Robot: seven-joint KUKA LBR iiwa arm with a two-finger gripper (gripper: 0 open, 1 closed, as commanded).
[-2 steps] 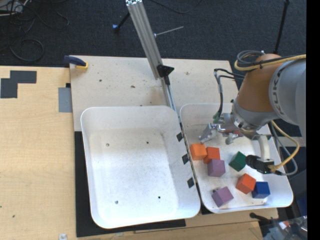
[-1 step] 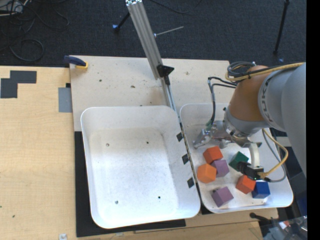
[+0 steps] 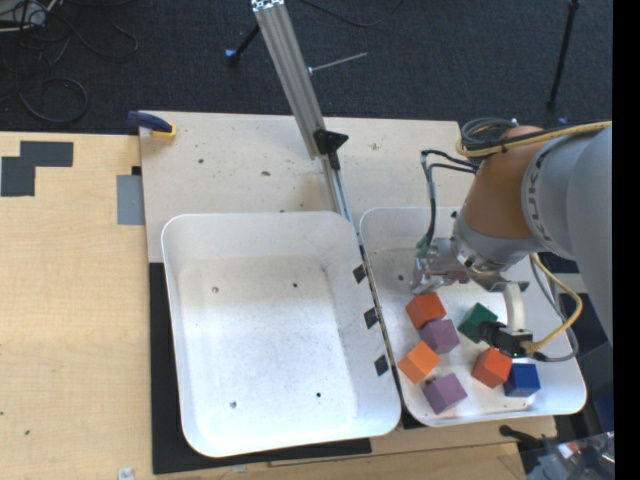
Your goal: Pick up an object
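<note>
Two white bins are seen on the bench, and the right bin (image 3: 400, 230) is used here as the landmark. The left bin (image 3: 260, 338) is the biggest thing and is set right beside it, with their edges touching.

The grey arm (image 3: 555, 193) is reached in over the far right side of the right bin. Its gripper (image 3: 437, 273) is hung low over the middle of the right bin, just above the blocks. It cannot be told how the pincer is set, because it is hidden under the wrist. No block is seen held in it.

All the blocks are found in the near half of the right bin. A red-orange block (image 3: 426, 309) is placed just under the gripper, and it looks like the one being gone for. A purple block (image 3: 440, 335) is pressed against its near side. An orange block (image 3: 419, 361) and a second purple block (image 3: 444, 392) are placed nearer still. A green block (image 3: 476, 322), a red block (image 3: 491, 367) and a blue block (image 3: 522, 379) are bunched toward the right side of the bin.

To do this step well, the gripper should be brought straight down over the red-orange block. Only that one block should be caught, since the purple one is touching it and could be pushed or pinched too.
</note>
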